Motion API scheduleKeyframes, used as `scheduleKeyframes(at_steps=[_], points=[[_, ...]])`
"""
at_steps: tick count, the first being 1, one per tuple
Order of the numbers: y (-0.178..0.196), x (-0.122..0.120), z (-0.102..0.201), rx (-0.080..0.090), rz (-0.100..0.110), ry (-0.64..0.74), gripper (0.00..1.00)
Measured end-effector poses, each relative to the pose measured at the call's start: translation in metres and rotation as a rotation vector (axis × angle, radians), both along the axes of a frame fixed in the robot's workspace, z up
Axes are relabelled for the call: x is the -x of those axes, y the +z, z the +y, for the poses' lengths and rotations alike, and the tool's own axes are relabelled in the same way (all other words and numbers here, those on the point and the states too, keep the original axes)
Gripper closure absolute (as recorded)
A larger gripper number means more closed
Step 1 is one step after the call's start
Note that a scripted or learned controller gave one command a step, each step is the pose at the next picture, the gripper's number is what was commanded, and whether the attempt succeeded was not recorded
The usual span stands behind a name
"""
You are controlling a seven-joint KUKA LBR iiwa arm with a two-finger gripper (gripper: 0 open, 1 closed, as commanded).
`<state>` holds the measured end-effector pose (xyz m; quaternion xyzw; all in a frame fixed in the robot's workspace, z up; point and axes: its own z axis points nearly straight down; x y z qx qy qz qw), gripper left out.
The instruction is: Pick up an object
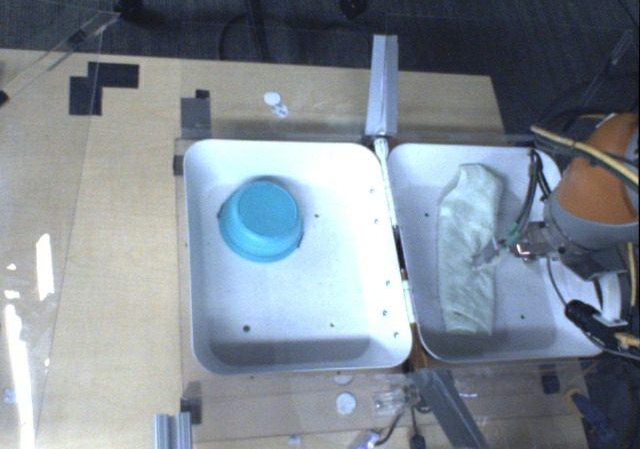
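The gripper (pixel 490 255) sits at the right edge of the crumpled white cloth (pixel 470 247) in the right bin (pixel 530 337) — fingers' spread I cannot tell. A pinch there may catch only a loose fold — the limp cloth could slip free, while the blue bowl (pixel 261 219) stays well apart in the left bin (pixel 300 337).

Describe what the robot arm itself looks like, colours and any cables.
The arm is grey with a rounded orange band above the wrist. Dark cables loop around it, plus a pale hose across the top. The gripper is a small metallic piece with thin wires.
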<state>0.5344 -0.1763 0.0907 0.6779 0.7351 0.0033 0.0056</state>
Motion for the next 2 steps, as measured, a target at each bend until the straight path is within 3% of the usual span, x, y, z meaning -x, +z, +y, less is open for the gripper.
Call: scheduleKeyframes(at_steps=[1,2], points=[[0.011,-0.003,0.002,-0.001,-0.006,0.002,1.00],[0.135,-0.017,0.103,-0.003,0.008,-0.023,1.00]])
